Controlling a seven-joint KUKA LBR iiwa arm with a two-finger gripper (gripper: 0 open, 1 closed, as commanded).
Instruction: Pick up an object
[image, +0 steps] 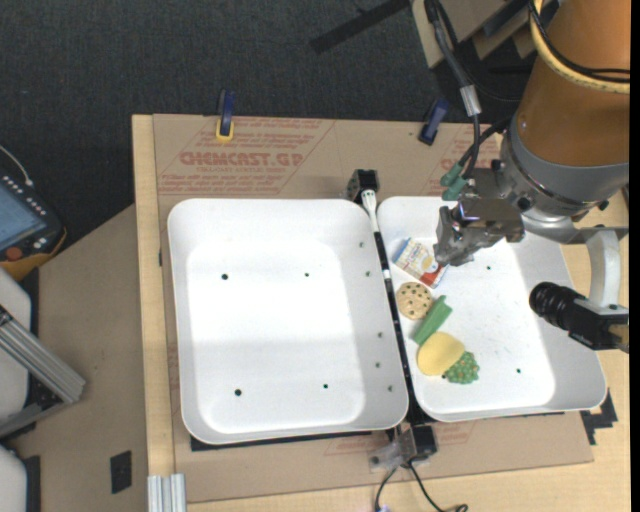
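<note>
The gripper (455, 250) hovers over the small packet (417, 256) near the right bin's (560, 400) left edge; I can't tell its state. Looks like the approach; next, a straight descent.

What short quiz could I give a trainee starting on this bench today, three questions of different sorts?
1. True or false: the toys lie in the right bin.
2. Which item is nearest the claw? A) white packet B) broccoli C) yellow lemon
3. Fill in: the cookie lies just above the green ____.

Key: 1 true; 2 A; 3 pepper.
</note>
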